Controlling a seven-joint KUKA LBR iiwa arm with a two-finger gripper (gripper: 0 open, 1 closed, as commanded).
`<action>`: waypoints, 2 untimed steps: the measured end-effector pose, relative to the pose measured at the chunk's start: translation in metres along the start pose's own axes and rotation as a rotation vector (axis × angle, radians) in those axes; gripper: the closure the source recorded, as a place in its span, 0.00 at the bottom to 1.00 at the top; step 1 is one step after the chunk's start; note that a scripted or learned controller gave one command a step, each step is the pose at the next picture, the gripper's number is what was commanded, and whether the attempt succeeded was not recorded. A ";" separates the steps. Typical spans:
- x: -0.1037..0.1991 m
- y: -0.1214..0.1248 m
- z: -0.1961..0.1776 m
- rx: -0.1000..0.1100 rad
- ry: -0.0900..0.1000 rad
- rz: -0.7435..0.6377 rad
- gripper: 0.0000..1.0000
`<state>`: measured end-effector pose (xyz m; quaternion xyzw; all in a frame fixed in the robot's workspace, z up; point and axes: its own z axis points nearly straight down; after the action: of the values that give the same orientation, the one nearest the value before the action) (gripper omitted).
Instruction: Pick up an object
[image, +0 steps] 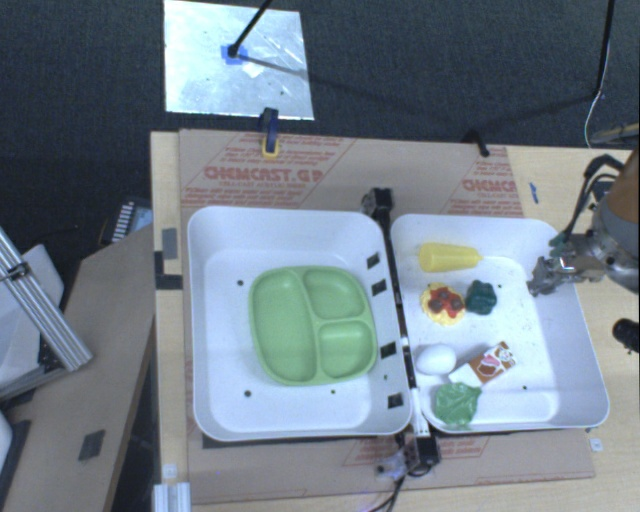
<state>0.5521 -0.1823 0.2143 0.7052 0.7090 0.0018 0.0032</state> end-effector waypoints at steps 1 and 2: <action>0.000 0.002 -0.054 0.000 0.000 0.000 1.00; 0.045 -0.002 -0.040 0.006 0.003 -0.003 1.00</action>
<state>0.5498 -0.1370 0.2537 0.7043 0.7099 0.0007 0.0002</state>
